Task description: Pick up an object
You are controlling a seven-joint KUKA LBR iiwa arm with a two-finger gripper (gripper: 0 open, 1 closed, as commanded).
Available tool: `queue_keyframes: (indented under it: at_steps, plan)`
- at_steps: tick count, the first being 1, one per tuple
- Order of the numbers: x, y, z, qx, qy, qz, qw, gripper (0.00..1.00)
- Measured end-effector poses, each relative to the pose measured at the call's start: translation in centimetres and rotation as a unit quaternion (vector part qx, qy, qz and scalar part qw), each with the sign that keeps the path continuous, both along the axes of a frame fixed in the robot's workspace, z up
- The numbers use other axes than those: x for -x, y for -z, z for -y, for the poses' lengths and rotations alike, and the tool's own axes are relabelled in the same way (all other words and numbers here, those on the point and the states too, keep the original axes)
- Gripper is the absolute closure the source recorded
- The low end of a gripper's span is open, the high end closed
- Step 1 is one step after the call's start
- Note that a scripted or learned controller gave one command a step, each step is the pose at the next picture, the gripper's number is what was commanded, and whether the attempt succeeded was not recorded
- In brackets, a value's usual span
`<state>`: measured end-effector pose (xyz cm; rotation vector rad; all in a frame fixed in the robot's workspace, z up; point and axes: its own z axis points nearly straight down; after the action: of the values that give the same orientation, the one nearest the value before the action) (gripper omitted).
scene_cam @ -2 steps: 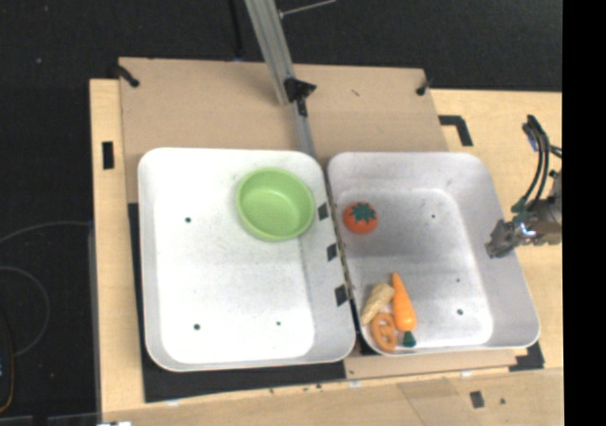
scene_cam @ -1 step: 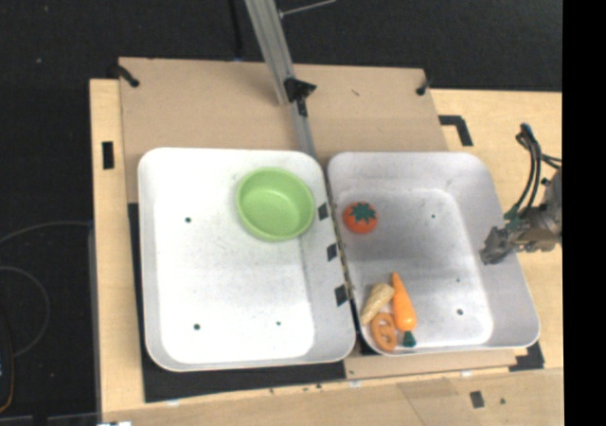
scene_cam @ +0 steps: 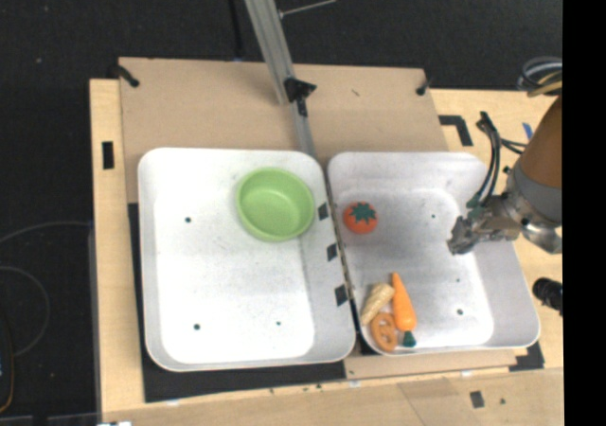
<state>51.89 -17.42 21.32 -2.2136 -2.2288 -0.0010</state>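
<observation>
Orange toy carrot [scene_cam: 402,301] lies nearest, in the right bin [scene_cam: 492,320] touching other toy food; farther back, the lone toy tomato [scene_cam: 360,217] looks the easier target. The gripper [scene_cam: 461,237] hovers between, jaw state unclear; it should descend centred.

Overhead lighting even; white bins [scene_cam: 227,320] bright with mild glare, surroundings dark; overall image soft, slightly grainy, shadows faint.
</observation>
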Motion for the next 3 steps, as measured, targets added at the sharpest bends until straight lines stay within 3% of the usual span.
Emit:
queue_keyframes:
  at_steps: [3]
  plan:
    - [-5.4, 0.8, -16.7, -0.0004, -0.001, 0.001, 1.0000, 1.00]
